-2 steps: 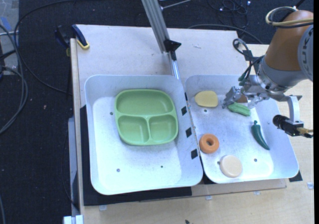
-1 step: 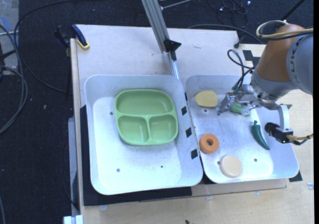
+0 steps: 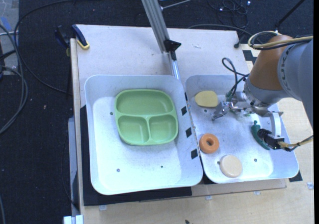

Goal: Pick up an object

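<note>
- Bench [image 3: 124, 44]: two shallow white bins are carried side by side; the left bin [image 3: 99, 168] sits at 9 o'clock of the scene, the right bin [image 3: 279, 170] at 3 o'clock.
- Left bin contents: one green divided tray [image 3: 147, 117], lying flat near the bin's centre.
- Right bin contents: a pale yellow flat piece [image 3: 206, 99] at 11 o'clock of the bin; an orange ring, doughnut-like [image 3: 209, 143], at 8 o'clock; a cream round piece [image 3: 231, 166] at 6 o'clock; a dark green item [image 3: 261, 137] at 3 o'clock, partly covered by cabling and not identified.
- Tool [image 3: 222, 111]: located over the right bin, just beside the yellow piece at its 4 o'clock. How far it is opened cannot be told from this view, and nothing is seen gripped in it.
- Candidate object: the yellow piece is judged the nearest target; the orange ring lies at 6 o'clock of the tool, somewhat apart.
- Step in hand, judged: approach and alignment before a grasp.
- Handling advice: the tool should be centred over one object only, the fingers spread wider than that object before descent, and closure made low, close to the bin floor.
- The flat yellow piece is judged likely to slip under the fingers; its edges should be straddled squarely.
- Risk noted: the trailing cable [image 3: 232, 68] near the wrist should be kept free of the bin wall.
</note>
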